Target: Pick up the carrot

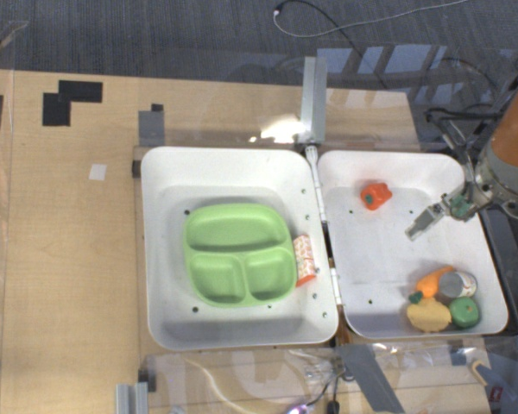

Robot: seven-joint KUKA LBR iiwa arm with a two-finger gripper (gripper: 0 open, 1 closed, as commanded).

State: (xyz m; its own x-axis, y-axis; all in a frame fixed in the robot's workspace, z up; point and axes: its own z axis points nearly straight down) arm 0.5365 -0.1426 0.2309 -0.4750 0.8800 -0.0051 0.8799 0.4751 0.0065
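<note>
The carrot is seen low in the right bin, in the near right corner, lying orange and slightly tilted. It is packed in a cluster: a small metal can touches it on the right, a yellow lumpy item lies just below it, and a green round item sits beside that. Part of the carrot's lower end is covered by the yellow item.

The pincer is held over the right bin's middle-right area, well apart from the carrot and above it in the view. Nothing is seen between its fingers; whether they are apart or together cannot be told, since only one slim grey finger is made out. The arm is cut off at the right edge.

An orange-red pepper-like item lies in the right bin's far part. In the left bin a green divided tray is seen, with a small patterned packet against its right edge.
</note>
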